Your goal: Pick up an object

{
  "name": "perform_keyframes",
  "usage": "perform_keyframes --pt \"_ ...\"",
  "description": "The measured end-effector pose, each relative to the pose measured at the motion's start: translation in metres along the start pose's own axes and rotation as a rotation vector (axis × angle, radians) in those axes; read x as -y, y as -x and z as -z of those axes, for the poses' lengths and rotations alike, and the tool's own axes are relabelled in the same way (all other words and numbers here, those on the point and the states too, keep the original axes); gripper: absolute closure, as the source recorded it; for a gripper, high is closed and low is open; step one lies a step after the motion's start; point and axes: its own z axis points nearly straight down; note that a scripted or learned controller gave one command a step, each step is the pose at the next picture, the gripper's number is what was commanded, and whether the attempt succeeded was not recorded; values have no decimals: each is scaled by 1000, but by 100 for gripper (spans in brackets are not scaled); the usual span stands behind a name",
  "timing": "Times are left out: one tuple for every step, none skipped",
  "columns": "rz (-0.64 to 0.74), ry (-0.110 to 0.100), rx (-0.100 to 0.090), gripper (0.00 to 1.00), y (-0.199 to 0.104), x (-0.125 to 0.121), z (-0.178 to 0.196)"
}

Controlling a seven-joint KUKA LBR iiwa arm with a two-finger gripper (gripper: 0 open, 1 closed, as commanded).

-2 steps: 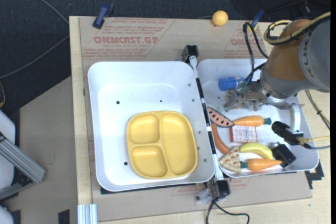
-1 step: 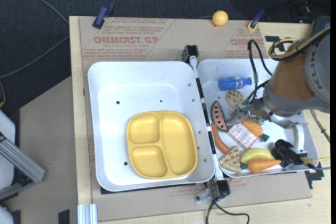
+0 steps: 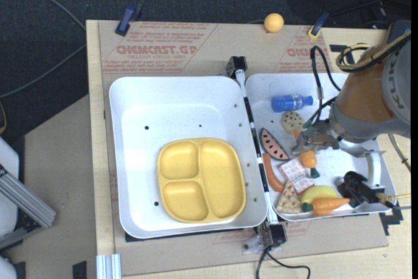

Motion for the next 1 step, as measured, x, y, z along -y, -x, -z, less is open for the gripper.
perform_keyframes --pt "4 1 -1 100 -72 -24 91"
